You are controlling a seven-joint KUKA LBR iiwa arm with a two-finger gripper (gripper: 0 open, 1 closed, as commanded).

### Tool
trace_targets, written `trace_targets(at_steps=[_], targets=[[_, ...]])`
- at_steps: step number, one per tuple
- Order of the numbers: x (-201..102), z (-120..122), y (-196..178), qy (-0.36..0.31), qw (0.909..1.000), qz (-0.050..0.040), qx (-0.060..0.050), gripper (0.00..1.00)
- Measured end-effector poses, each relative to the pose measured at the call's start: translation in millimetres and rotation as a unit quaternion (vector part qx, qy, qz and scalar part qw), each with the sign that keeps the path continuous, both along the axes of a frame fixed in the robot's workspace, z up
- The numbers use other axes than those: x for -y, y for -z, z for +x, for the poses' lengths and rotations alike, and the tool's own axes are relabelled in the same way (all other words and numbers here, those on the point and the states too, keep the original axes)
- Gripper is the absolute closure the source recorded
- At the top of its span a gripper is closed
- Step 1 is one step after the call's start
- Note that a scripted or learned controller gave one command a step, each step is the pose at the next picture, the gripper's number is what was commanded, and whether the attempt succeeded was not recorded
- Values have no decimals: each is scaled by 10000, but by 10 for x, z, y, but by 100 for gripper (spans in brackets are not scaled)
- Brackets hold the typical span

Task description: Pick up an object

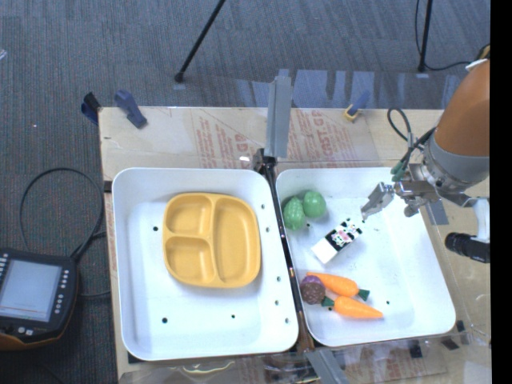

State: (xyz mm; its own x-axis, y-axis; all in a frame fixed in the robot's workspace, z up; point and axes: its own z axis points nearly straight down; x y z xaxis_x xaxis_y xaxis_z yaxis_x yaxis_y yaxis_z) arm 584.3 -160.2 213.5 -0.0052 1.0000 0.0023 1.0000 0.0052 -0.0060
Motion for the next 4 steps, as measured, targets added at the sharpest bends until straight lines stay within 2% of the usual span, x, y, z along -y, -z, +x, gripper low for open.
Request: trace_targets(at_steps=[1, 2, 3, 4], targets=[[-415, -754, 1266, 153, 9999, 15, -61, 0], [-180, 457, 1282, -331, 9995, -2, 11, 0], [-376, 601, 963, 373, 9993, -7, 14, 0], [-393, 575, 1259, 760, 9971, 25, -65, 0]])
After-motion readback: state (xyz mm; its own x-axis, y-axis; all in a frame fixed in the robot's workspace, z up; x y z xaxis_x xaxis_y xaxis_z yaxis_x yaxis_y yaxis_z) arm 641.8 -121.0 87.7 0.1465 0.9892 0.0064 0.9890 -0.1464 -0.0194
